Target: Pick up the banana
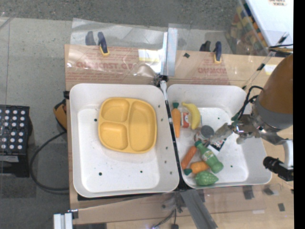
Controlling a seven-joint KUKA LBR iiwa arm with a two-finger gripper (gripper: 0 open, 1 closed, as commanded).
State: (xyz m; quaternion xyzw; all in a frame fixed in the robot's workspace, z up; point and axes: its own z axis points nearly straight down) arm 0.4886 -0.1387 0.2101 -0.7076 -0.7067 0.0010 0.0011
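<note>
The banana (192, 114) is seen lying in the upper left of the right bin (238, 92), just beside a carrot (176, 120) that runs along the bin's left wall, with a small red-and-white item touching its lower right side. The gripper (218, 138) is reached in from the right of the frame and is hung low at the bin's middle, below and to the right of the banana, close over a grey round thing (207, 130) and a green bottle (211, 160). How far the jaws are parted cannot be told from this slant, and nothing is seen held between them. So the pick is judged not yet done: the banana is untouched, and the approach, the grasp and the lift are all left. Room is tight here: the carrot and the wall crowd the banana on the left, while open white floor is offered above it and to its right. More toys, a second carrot (188, 157) among them, are heaped at the lower centre. A yellow tray (127, 125) is sat in the left bin (86, 175).
</note>
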